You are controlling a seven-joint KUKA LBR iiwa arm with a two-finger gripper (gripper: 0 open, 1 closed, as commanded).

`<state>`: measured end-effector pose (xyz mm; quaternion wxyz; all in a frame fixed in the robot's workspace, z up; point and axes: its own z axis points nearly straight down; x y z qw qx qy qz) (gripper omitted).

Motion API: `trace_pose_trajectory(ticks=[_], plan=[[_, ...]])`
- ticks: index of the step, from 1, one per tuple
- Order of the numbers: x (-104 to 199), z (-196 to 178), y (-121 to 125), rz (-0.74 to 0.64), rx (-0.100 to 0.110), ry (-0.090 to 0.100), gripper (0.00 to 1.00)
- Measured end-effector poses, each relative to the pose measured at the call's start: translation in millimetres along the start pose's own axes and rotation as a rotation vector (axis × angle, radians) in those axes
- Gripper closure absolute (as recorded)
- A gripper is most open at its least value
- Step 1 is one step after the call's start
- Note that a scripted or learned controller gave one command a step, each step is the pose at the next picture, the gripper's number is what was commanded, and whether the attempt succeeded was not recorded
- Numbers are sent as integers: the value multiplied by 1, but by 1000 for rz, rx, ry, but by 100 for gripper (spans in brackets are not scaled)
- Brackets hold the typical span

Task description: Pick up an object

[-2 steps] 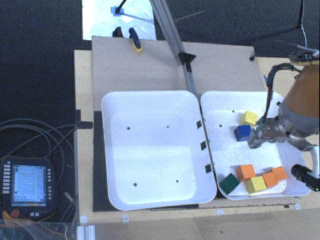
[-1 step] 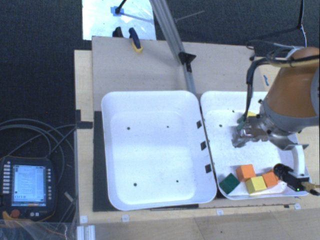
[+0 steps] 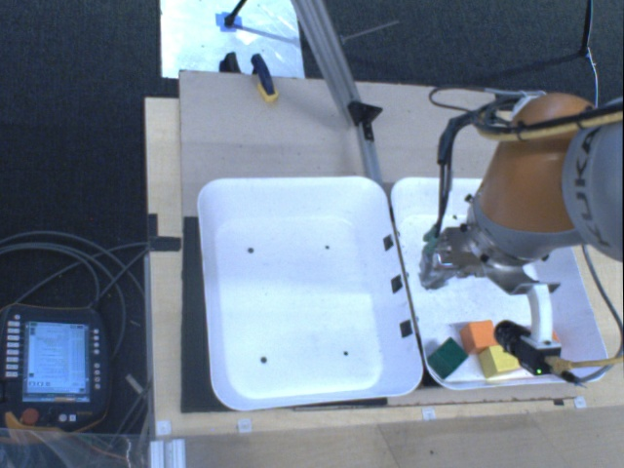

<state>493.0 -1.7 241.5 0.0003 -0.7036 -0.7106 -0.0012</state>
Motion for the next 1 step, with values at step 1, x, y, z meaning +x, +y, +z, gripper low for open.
trace_pose_trajectory(ticks=[1], plan=[[46, -8, 6, -1, -1, 0, 100]])
